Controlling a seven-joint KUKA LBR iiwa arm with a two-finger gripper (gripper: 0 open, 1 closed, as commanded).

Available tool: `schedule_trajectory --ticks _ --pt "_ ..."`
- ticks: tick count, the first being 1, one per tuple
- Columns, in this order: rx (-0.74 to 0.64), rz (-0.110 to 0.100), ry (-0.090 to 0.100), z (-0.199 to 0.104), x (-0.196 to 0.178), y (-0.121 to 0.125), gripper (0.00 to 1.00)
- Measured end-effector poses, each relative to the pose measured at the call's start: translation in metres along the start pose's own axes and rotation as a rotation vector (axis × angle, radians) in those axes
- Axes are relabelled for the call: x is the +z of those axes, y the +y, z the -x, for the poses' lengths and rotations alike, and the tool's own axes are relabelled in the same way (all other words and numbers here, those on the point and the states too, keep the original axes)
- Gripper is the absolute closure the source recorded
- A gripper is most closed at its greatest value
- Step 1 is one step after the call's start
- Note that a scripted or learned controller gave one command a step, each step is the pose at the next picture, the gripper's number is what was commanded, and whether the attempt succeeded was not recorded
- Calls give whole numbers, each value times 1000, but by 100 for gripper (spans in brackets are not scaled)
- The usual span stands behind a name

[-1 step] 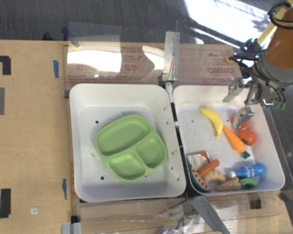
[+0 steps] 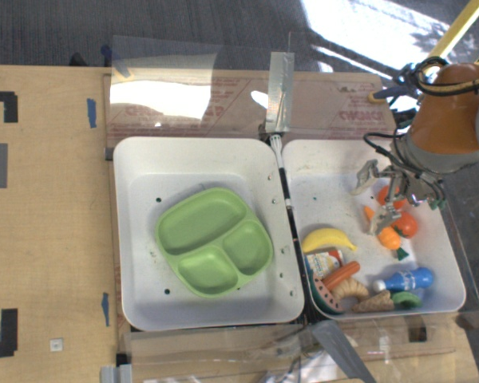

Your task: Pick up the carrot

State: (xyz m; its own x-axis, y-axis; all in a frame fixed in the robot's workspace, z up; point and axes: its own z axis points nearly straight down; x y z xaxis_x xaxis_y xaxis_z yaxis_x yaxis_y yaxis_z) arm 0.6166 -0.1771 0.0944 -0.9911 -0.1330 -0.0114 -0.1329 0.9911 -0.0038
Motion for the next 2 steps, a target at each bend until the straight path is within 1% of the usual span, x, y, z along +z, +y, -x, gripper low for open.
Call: schedule_trajectory --ticks 1,2 --pt "81 2 1 -58 4 11 0" --pt "79 -3 -15 -53 -10 11 100"
